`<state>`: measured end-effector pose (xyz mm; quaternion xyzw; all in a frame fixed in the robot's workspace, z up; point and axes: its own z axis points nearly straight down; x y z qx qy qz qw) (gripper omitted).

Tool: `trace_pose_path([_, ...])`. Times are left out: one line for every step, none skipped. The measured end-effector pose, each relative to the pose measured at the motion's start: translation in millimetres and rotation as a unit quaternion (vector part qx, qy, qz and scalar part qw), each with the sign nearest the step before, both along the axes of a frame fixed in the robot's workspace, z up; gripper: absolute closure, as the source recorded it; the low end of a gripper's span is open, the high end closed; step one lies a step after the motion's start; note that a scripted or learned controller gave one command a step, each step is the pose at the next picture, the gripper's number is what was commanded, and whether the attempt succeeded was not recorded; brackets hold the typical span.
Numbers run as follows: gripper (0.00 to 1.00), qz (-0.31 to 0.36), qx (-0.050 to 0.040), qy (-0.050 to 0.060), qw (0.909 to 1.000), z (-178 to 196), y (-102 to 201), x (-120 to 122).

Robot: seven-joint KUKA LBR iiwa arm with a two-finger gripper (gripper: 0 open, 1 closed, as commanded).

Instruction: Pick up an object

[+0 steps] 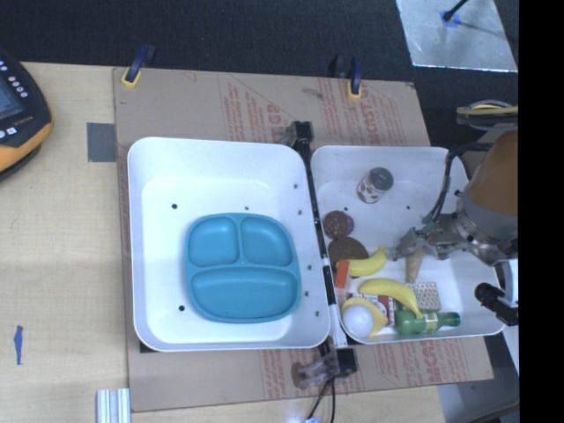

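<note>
Clearly we have reached low over the right bin toward its right wall, where the gripper, its state beyond our telling, sits above an ice-cream cone, just beside the bananas.

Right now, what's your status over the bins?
End effector low in right bin, nothing seen gripped. Toy food piled there: bananas, green bottle. Blue divided plate in left bin.

Faint red print runs in slanted lines across the brown cardboard sheet beneath the two bins, but its letters are too small and blurred to read. The small packet in the right bin carries red markings, equally illegible
</note>
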<state>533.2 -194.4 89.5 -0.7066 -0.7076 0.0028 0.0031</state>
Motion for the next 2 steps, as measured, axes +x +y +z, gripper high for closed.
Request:
trace_pose_path([1.0, 0.002, -0.0003, -0.002, 1.0, 12.7, 0.5, 2.1])
trace_pose_path([1.0, 0.005, 0.0004, -0.005, 1.0, 71.3, 69.8, 21.0])
